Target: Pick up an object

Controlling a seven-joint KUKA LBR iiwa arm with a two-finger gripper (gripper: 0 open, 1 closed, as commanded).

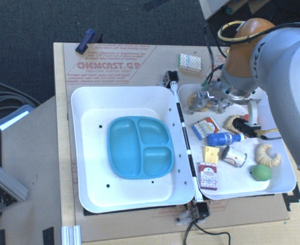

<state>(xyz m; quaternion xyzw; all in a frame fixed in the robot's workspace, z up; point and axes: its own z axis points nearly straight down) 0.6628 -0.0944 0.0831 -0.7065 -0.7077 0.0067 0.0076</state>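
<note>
Camera view: two white bins were seen side by side on the bench. The left bin (pixel 88 188) held a blue divided plate (pixel 140 147) near its centre. The right bin (pixel 282 180) held a clutter: blue bottle (pixel 223 138) at centre, yellow block (pixel 211 154) at its 7 o'clock, red-and-white packet (pixel 208 177) toward 6, green ball (pixel 261 173) toward 4, a pale ring-shaped item (pixel 269 155) just above the ball. The gripper (pixel 211 100) was placed low at the bin's 11 o'clock corner; whether it was open or closed could not be told, and nothing was seen gripped
</note>
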